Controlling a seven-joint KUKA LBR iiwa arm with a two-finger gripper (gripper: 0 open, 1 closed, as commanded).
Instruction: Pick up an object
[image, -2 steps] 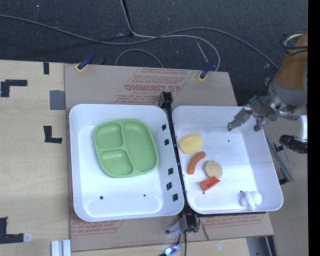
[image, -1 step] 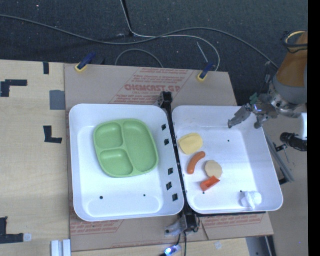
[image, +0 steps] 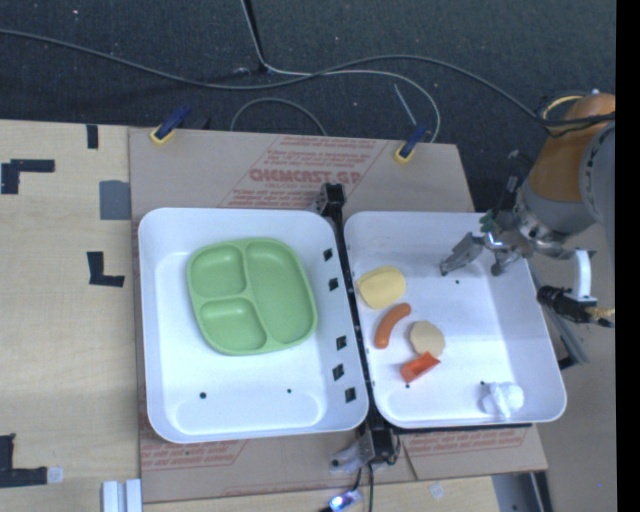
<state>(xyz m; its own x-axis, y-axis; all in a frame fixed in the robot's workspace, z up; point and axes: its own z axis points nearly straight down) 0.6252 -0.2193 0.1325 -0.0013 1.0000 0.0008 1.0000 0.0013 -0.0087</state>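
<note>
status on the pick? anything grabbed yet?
Done: nothing lifted. The yellow piece, orange sausage, tan piece and red piece all lie in the right bin. In hand: claw open over the bin's upper right, holding nothing. Left: descend, grasp, lift.

Red printing runs across the brown cardboard sheet (image: 300, 170) that lies under the two bins. Its largest line, just above the gap between the bins, appears to read "CHEMCAST GP", though the letters are small and blurred. Smaller red lines above and below it, and more red print along the sheet's near edge, are too faint to read.
</note>
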